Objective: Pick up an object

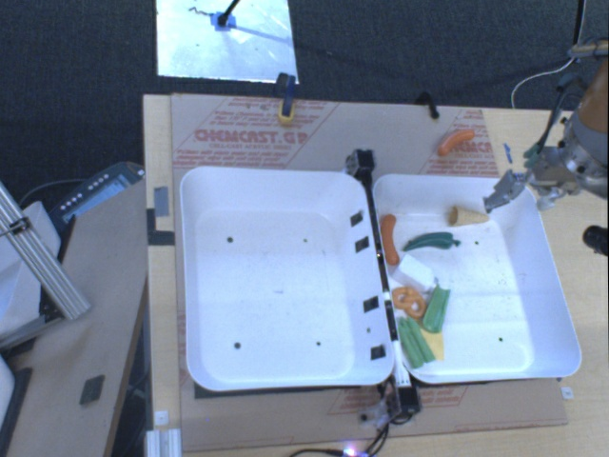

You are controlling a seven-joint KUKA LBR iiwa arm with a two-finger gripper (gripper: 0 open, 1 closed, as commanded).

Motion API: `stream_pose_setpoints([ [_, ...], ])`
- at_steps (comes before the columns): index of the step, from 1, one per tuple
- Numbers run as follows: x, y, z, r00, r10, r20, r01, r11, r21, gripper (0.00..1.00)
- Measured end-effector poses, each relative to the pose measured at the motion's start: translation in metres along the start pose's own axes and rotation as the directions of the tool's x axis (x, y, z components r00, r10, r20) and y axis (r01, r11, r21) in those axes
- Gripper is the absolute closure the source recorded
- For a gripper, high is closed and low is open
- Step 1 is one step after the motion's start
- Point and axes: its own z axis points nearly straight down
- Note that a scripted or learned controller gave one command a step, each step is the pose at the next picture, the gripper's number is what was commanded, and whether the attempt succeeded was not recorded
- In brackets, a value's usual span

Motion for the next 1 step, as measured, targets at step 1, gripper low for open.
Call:
stream_pose_setpoints([
  [1,0.0575,-0.0362,0.0849,1.000,-0.005,-0.005,0.005,1.000,0.009,0.00],
])
